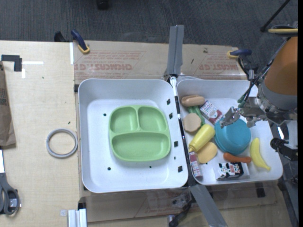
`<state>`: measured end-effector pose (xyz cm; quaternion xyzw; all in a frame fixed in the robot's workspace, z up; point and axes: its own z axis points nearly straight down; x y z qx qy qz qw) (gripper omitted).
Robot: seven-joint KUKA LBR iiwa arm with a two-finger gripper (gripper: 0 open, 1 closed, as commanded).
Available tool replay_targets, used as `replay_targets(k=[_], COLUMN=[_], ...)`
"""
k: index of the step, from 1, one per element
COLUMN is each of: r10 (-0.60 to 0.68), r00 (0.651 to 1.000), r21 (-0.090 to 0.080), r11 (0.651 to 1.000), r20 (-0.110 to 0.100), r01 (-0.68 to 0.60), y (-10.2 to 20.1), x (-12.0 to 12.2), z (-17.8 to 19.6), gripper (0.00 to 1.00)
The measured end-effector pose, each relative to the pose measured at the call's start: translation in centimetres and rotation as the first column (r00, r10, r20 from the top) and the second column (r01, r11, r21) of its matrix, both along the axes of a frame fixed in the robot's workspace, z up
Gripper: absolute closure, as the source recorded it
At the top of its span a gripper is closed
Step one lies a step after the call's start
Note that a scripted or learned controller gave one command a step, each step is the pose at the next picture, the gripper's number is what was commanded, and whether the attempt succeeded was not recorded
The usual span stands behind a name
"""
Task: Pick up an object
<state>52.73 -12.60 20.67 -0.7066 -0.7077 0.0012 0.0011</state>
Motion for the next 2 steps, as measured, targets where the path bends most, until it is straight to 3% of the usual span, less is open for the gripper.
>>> replay_targets(k=[1,2], r10=[-0.072,-0.027], r00=[0.997,0.999], r21=[-0.006,-0.003], r11=[0.997,1.0], r20=[0.029,0.04], r01=[0.073,0.028], y=[-0.9,-3.2], x=[2.7,4.3], z=[-8.4,-9.4], gripper=[0.0,0.0])
